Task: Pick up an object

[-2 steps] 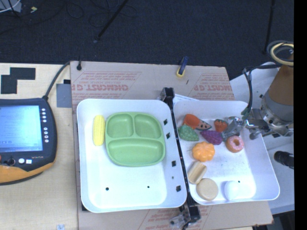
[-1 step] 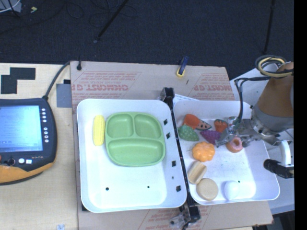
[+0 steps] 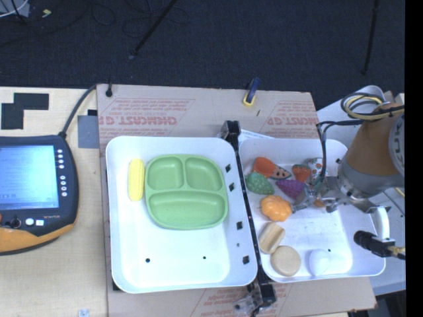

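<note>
Your desk [image 3: 59,269] carries two shallow white bins side by side, smooth plastic: left bin [image 3: 125,243] and right bin [image 3: 350,230]. On the desk left of the bins you have one teach pendant [image 3: 33,190], dark screen, orange lower edge.

In the left bin: one green tray [image 3: 186,191], three compartments, rounded corners, matte plastic; one yellow corn cob [image 3: 135,179] just beside its left edge, upright oblong.

Your arm [image 3: 373,154] comes in from the right over the right bin. The end effector [image 3: 317,193] sits low in the upper middle of that bin; you cannot tell whether it is wide or narrow, too blurred and cluttered there.

Right bin holds the pickable toys, nine counted. Just left of the end effector: one purple piece [image 3: 289,188], touching or nearly so. One small red piece [image 3: 301,173] above-left. One orange-red slice [image 3: 269,168] and one bumpy green piece [image 3: 259,183] further left. One glossy orange fruit [image 3: 275,208] below-left, near. Well below: one tan bread roll [image 3: 271,237], one round tan biscuit [image 3: 286,260], one white egg shape [image 3: 320,261]. One small orange bit [image 3: 320,203] sits right under the end effector.
</note>
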Robot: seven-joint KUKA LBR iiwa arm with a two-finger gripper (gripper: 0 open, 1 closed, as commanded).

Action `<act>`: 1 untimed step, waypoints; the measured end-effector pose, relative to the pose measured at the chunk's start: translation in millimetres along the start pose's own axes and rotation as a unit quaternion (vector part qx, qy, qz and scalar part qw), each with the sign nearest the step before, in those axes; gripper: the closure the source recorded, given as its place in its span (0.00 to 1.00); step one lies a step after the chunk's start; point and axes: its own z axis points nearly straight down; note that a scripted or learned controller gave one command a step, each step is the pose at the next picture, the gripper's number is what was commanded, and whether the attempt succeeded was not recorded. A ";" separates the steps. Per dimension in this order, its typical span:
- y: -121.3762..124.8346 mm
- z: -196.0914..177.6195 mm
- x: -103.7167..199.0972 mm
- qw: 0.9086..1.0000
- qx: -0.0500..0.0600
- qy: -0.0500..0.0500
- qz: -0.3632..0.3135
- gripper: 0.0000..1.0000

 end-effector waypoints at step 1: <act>0.0 19.0 2.0 1.000 -0.001 0.000 0.000 0.00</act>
